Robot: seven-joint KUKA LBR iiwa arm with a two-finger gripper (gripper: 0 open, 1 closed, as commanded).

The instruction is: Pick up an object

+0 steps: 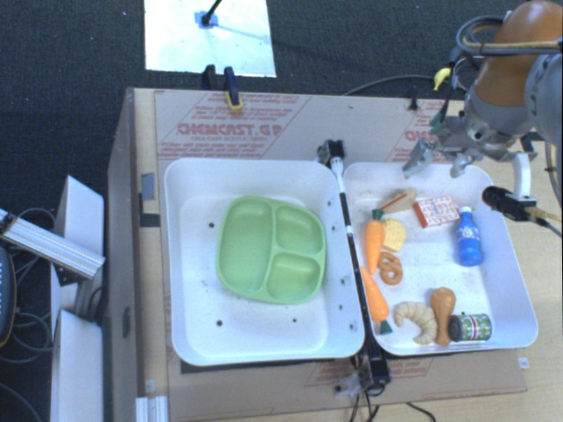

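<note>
Board (237, 130) reads CHEMCAST GP (red print) — fingers (437, 159) spread, empty

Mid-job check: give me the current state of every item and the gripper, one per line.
gripper: open, above the right bin's far edge, holding nothing
green tray: flat in left bin, compartments bare
blue bottle: lying on its side
can: lying on its side
carrot: lying flat by the divider
drumstick: lying beside the croissant
red box: lying flat
</note>
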